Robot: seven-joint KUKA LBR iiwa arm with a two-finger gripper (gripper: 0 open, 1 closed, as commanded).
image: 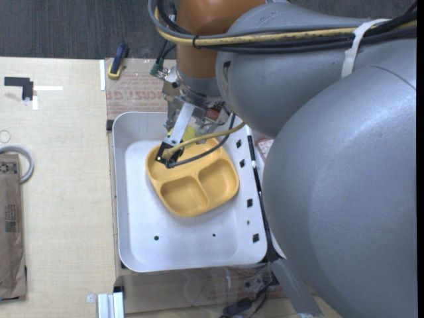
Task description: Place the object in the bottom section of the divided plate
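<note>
Camera view, looking down at a slant: a shallow white plastic bin (132, 237) is seen on a pale wooden tabletop (59, 177). Inside it lies a yellow divided plastic plate (199, 191), tilted, with two smaller sections toward the lower edge and one larger section above. The grey arm, with its orange band (212, 12), is seen reaching in from the right, and its end effector (173, 150) is lowered over the plate's upper left rim. Whether it is spread or pressed together cannot be told, and the object to be placed cannot be made out. A slim yellowish shape just beside the tool may be that object, but this is uncertain. A release from here would probably land in the upper section, not the bottom one. The plate might also be nudged or tipped by contact with its rim.
</note>
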